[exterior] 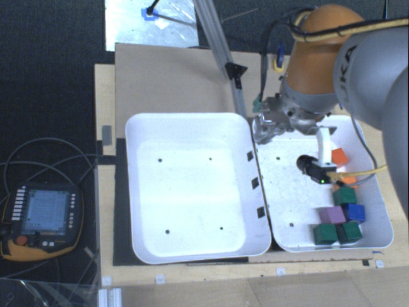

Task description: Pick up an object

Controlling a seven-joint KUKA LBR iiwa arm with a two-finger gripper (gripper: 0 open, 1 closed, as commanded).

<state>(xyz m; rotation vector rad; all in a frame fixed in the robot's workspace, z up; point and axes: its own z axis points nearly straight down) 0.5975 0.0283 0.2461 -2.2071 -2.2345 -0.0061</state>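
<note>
Camera view puts the end effector [264,132] at the right-hand bin's [281,235] far left corner; apart or together, can't tell. Purple block [331,214], blue block [355,212] and green block [324,234] cluster near-right, orange block [339,157] just beyond.

Two white bins [192,184], three green blocks [324,234], one blue block [355,212], one purple block [332,215], one orange block [339,156].

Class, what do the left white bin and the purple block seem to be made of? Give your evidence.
Left white bin: likely moulded plastic; smooth, slight sheen, rounded rim. Purple block: matte, evenly coloured, perhaps foam or painted wood; the look leaves it open.
</note>
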